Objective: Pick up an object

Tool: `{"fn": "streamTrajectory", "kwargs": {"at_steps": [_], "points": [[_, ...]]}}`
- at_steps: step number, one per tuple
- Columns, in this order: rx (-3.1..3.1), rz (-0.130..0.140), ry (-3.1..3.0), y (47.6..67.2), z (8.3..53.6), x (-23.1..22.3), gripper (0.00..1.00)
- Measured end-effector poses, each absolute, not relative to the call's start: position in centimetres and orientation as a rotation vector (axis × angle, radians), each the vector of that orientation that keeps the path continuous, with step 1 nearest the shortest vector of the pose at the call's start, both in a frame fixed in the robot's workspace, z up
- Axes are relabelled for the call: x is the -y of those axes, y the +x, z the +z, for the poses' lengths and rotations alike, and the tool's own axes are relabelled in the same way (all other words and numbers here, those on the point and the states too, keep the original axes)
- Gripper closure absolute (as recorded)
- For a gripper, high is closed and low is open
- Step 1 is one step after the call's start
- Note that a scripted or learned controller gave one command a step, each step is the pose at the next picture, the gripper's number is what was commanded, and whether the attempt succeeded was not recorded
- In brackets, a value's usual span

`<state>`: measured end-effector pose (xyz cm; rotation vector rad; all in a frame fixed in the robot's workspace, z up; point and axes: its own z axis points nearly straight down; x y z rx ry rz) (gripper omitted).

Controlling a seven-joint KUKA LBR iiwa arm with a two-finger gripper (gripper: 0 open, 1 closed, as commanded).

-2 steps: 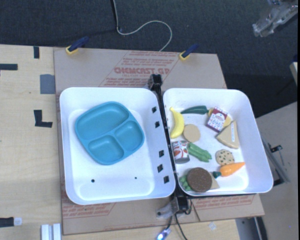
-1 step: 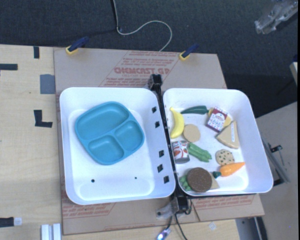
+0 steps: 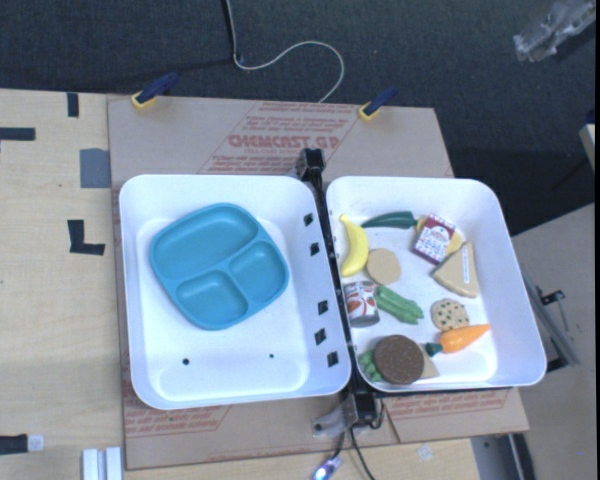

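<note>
The right white bin (image 3: 510,258) holds several toy foods. A yellow banana (image 3: 353,246) lies near the left wall, with a dark green pepper (image 3: 388,220) behind it. A red box (image 3: 435,238) and a tan sandwich wedge (image 3: 460,270) sit toward the right. A tan round cracker (image 3: 384,266), a small can (image 3: 361,303), a green pea pod (image 3: 400,304), a cookie (image 3: 448,314), an orange carrot (image 3: 463,338) and a brown burger (image 3: 398,360) fill the front half. My gripper (image 3: 555,18) is a blurred shape at the top right, high and well away from the bins.
The left white bin (image 3: 140,208) holds a blue divided plate (image 3: 218,265). Both bins rest on a cardboard sheet (image 3: 280,138) held by yellow-blue clamps (image 3: 155,89). A white cable (image 3: 290,53) loops across the dark floor behind.
</note>
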<state>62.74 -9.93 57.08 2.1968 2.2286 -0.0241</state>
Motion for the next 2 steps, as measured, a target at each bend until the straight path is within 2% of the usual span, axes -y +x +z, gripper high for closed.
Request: {"fn": "streamTrajectory", "kwargs": {"at_steps": [2], "points": [[-2.230,-0.026,2.193,62.81,59.08,9.76,1.00]]}}
